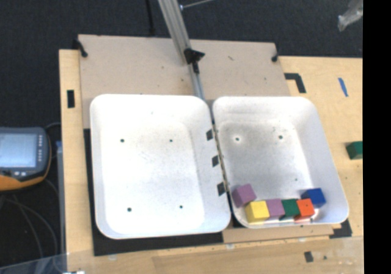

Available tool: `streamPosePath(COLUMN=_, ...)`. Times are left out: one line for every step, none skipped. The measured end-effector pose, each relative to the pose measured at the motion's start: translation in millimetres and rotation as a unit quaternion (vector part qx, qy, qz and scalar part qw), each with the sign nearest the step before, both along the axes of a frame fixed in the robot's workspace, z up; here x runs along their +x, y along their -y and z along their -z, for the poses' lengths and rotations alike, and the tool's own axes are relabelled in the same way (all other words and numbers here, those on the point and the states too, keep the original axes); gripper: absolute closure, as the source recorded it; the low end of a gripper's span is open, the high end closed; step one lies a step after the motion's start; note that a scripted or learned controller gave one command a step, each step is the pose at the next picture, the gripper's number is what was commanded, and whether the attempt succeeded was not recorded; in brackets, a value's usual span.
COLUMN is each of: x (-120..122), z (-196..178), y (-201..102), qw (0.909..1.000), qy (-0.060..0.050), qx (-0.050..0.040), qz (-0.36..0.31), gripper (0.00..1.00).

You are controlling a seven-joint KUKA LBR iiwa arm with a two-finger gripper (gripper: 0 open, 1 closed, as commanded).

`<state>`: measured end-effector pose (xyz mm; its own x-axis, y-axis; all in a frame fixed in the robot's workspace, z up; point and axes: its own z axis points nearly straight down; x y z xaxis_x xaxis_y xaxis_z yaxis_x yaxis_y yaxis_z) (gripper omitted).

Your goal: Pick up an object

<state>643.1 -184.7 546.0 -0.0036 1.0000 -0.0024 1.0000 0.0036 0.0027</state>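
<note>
The task's objects are a cluster of small blocks in the lower right corner of the right bin [269, 144]. A purple block [244, 194] sits tilted nearest the bin's left wall. Below it a row runs rightward along the lower rim: a yellow block [257, 210], a paler purple block [275, 207], a green block [289, 208] and an orange block [304, 208], each touching or just beside the next. A blue block [313, 196] stands just above the orange one, close to the right wall. The upper part of this bin's floor is bare, speckled white. The left bin [153, 162] adjoins it, with black clips [214, 159] along the shared edge. A slanted metal rail [171, 16] runs from the top of the frame down to the gap between the bins. A green object [355, 150] lies on the wooden bench [330, 77] at the right edge, and a handheld screen unit [21, 153] rests at far left.
</note>
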Motion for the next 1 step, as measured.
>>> streamPosePath(x=21.7, z=-0.8, y=7.3, qw=1.0, qy=0.0, qx=-0.0008, qz=-0.001, gripper=0.0)
